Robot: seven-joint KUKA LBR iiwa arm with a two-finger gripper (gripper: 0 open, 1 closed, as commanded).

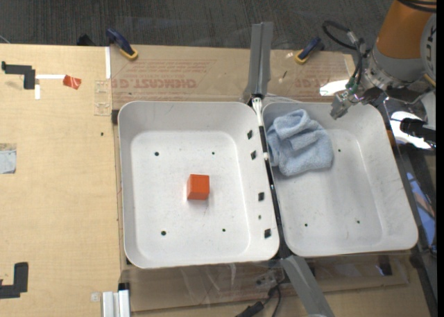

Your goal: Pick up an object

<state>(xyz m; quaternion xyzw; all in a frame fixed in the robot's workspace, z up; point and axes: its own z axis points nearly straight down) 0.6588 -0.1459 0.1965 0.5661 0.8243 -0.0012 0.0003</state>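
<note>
The gripper (342, 104) is hanging over the far right corner of the right bin (361, 236); I cannot tell its state. Nearest is lying a blue cloth (300, 143), bunched at that bin's far left, probably soft and light, best pinched on a raised fold. An orange block (198, 187) is sitting in the left bin (139, 239), looking stiff, for flat sides.

The arm (406, 21) angles down, hand (342, 106) lowest.
</note>
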